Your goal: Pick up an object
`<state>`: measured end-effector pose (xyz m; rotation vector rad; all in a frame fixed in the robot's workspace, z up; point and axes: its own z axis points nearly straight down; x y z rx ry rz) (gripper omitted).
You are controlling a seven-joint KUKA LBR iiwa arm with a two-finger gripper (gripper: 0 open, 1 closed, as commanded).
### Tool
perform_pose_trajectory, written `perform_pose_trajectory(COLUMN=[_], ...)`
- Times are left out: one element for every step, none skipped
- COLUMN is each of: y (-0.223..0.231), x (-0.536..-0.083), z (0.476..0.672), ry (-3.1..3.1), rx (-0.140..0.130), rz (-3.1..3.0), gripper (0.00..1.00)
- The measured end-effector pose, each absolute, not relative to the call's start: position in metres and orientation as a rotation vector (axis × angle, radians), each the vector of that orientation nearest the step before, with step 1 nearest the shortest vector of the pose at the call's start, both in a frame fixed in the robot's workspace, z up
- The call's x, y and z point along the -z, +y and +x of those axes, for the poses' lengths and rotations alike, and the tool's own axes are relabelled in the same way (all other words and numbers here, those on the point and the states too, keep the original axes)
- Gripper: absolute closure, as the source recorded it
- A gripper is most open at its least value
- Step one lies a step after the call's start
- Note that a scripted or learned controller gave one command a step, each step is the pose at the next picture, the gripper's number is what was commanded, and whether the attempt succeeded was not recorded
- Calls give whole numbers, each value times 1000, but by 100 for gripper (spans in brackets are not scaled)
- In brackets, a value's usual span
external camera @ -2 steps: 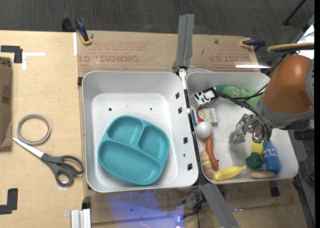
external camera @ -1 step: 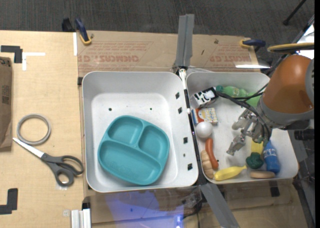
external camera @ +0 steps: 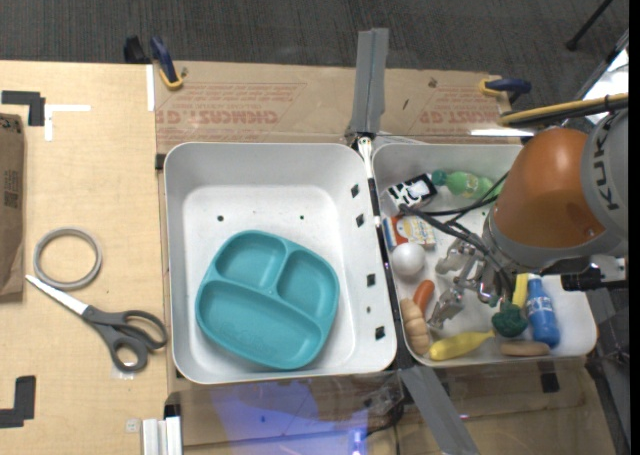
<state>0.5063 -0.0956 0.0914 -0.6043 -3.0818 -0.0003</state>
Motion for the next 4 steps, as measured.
perform_pose_trajectory(y=[-132,-162,-215,-169], x=[-93,-92,-92,-91], z=[605,517,480,478], ry=[-3005,-2924,-2880,-3009], rx=[-1,-1,12,1], rz=[-933,-1149,-1243,-901], gripper=[0,0,0,0])
